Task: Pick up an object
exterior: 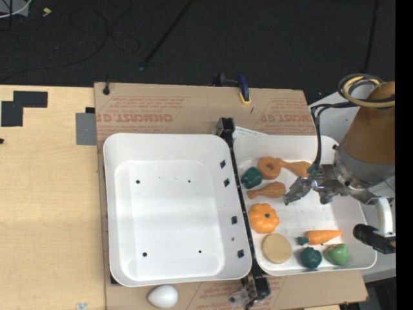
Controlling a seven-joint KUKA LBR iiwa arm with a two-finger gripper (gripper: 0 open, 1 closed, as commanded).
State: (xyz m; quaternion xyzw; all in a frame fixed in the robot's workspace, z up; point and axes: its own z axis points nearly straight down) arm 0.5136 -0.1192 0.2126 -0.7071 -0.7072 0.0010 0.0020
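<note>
- So the gripper (303,191) sits over the right bin (322,144), fingers spread and pinching nothing, tips just right of the two drumstick-shaped toys.
- Nearest thing to it is the brown drumstick (268,190): long axis runs left-right, fat end toward the gripper, thin end pointing left at the dark green toy (251,177) it almost touches.
- Just beyond it lies an orange drumstick (281,167), also lying left-right, round end on the left and the narrow end pointing right, toward the arm.
- Carrot (321,237) lies near the bin's near-right corner, long axis left-right, green top at the left, tip to the right.
- Rest of that bin, one each: a small pumpkin (263,217) in the middle, a tan round disc (277,248) near it on the near side, a dark teal ball-ish thing (311,258), and a green pepper-like piece (337,255) in the corner.
- Left bin (122,173) is shallow and white like its twin; the two sit side by side, joined by black clips.
- Both bins rest on a cardboard sheet (168,108) on a light wooden bench (45,205); dark floor with cables at the far side.
- One white egg (162,296) lies outside the bins, on the cardboard at the near edge.
</note>
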